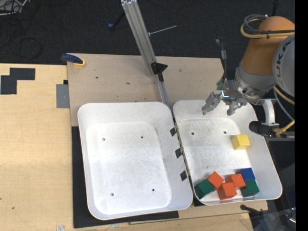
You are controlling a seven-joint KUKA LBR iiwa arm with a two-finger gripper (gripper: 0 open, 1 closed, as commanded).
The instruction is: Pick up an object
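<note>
Fingers (220, 106) hang spread and bare over the right bin (274, 170); blocks (227, 184) overlap, partly hidden.

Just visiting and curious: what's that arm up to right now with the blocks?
Claw open, holding nothing, above right bin's far end. Yellow block lies alone; other blocks clustered at near edge. Nothing in the way.

Matt white plastic bins (127, 129) — pale wood-grain bench (33, 143), ribbed metal rail (142, 37), glossy orange band (267, 40)

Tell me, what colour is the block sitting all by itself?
Yellow, seen in the camera view, in the right bin.
</note>
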